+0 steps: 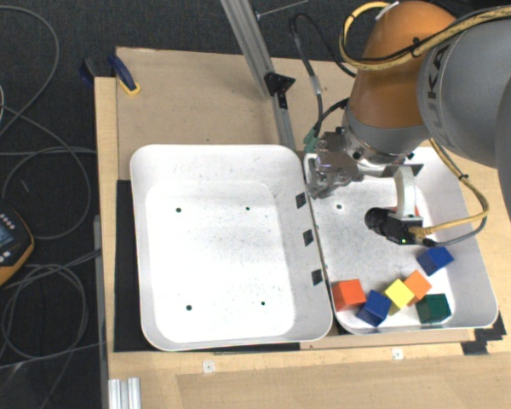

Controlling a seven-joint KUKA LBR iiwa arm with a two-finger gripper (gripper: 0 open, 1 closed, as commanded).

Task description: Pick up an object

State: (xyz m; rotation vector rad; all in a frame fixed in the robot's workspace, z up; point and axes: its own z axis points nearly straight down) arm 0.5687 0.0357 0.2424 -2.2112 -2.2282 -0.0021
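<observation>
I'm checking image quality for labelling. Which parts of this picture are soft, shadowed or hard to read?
Camera view: lighting is even, with no strong glare on the left bin; the blocks in the right bin are sharp; the arm bulks close and slightly soft, shadowing the hand.

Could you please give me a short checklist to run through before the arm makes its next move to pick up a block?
1. Blocks available in the right bin: ok. Six sit along its near edge.
2. Nearest free-standing target: ok. The red-orange block sits apart from the others.
3. Cluster spacing: not ok. The yellow block, the orange block and the low blue block crowd together.
4. Claw over a block: not ok. It sits at the bin's far left, away from the blocks.
5. Claw open or shut: cannot tell.
</observation>
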